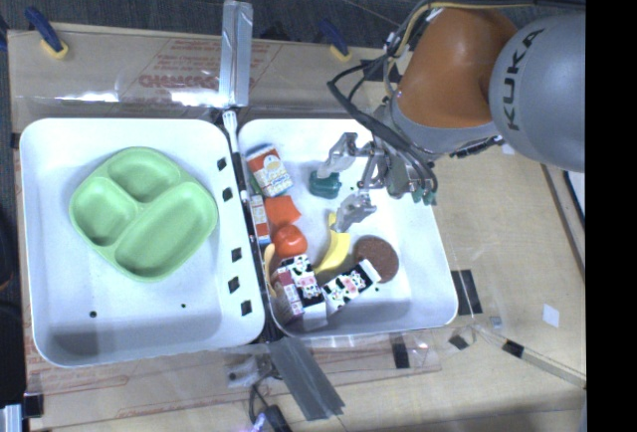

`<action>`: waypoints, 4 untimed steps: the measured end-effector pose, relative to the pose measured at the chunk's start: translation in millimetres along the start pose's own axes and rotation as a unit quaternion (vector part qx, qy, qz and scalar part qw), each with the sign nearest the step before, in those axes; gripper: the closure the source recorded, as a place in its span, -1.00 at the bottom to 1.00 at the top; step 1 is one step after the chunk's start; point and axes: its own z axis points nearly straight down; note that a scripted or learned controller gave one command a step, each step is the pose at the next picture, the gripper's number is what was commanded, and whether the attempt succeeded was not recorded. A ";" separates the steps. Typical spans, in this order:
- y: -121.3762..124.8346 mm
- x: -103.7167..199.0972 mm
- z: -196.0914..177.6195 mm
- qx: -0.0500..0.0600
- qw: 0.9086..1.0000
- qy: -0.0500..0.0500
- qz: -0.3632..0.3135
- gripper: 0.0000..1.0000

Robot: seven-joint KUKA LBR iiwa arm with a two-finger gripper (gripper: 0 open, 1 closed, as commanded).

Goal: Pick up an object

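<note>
I see the grey arm with its orange band (453,72) reaching in from the right, its wrist hanging over the upper part of the right-hand shallow white bin (423,261). Beside that bin, touching it along the middle divider, sits the left-hand shallow white bin (50,251), and in it lies a pale green plastic plate with three compartments (144,211), resting flat toward the upper left.

The metal two-finger gripper (346,183) hangs spread apart over the right bin: one finger points toward the bin's upper middle, the other lower down near the bin's centre, and nothing sits between them. A small dark green round object (323,184) lies just beside the upper finger; I cannot tell whether it touches it.

The rest of the objects crowd the left side of the right bin. A small carton with an orange and white label (270,171) lies near the top by the divider. Below it is an orange and red bottle-shaped object (287,229). A yellow banana (335,251) leans just below the lower finger, beside a flat brown round disc (377,258). At the bottom, black-and-white patterned cartons (328,286) lie tumbled together.
</note>
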 end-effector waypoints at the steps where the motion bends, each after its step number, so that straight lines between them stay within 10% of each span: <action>1: 14.3 -18.6 107.4 0.002 0.993 -0.008 -0.119 -1.00; 2: 22.1 -1.2 112.5 0.001 0.992 -0.003 -0.126 -1.00; 3: 23.9 -3.6 99.2 0.002 0.992 -0.005 -0.130 1.00; 4: 24.9 -2.8 70.4 0.000 0.996 -0.002 -0.085 1.00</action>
